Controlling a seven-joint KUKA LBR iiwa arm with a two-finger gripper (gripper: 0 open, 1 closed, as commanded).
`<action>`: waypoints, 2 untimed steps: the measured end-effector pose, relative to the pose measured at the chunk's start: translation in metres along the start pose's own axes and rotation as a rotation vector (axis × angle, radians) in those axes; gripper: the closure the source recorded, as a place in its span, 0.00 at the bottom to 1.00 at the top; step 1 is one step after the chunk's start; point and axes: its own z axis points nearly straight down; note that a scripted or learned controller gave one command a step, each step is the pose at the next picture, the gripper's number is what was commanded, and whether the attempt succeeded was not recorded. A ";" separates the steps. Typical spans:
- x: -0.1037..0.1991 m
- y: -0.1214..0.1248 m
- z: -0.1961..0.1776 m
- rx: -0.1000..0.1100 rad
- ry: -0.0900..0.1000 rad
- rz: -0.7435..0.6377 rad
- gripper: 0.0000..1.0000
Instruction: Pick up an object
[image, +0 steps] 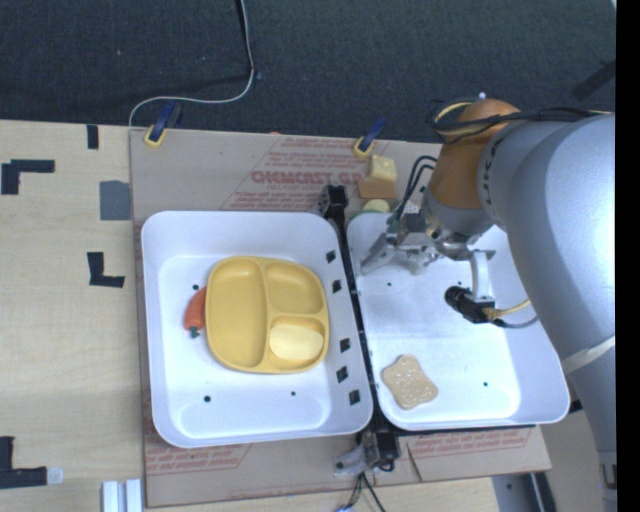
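Fingers (375, 256) of the gripper (385, 252) slant down and to the left over the upper left part of the right bin (500, 395), near the divider between the bins; whether they are spread or pressed together I cannot tell, and nothing shows between them. Behind them the grey arm (560, 220), with its orange band (462, 160), fills the upper right of the frame.

Lower in the same bin, toward the bottom centre of the frame, lies a tan cracker-like piece (409, 381), well apart from the gripper. Just beyond the bin's top edge sit a tan block (379, 178) and a small pale round thing (375, 207).

The left bin (175, 400) holds a yellow divided plate (262, 300) with a pale yellow lump (297, 341) in its lower right compartment; an orange object (194, 309) peeks out at the plate's left edge.

Both bins rest on a brown cardboard sheet (260, 170) clipped to a light wooden bench (60, 330) marked with dark tape. Dark carpet (350, 50) with a white cable (225, 95) runs along the top.
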 end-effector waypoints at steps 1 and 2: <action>0.004 0.017 0.000 0.006 -0.001 -0.001 0.00; 0.004 0.017 -0.010 0.001 -0.001 -0.001 1.00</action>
